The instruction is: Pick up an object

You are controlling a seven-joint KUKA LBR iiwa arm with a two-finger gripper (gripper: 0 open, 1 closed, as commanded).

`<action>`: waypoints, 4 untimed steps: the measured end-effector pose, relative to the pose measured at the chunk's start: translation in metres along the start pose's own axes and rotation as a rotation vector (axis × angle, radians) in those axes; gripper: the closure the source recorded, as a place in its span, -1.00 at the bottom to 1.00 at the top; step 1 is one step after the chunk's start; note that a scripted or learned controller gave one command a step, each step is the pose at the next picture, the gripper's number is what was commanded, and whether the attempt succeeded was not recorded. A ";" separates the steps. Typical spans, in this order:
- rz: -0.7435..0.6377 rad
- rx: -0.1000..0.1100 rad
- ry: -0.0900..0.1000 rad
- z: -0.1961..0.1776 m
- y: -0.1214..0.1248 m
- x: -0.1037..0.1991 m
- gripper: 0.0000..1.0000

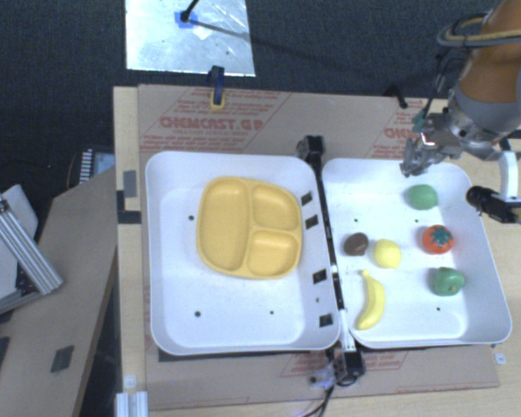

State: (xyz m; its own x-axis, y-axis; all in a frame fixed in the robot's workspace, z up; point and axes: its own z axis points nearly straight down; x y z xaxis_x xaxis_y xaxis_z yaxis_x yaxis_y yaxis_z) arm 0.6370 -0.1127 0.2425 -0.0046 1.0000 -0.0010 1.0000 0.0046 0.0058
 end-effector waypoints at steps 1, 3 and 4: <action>-0.005 0.005 0.003 -0.001 -0.025 0.058 1.00; -0.005 0.007 0.003 0.005 -0.074 0.152 1.00; -0.006 0.006 0.003 0.000 -0.092 0.206 1.00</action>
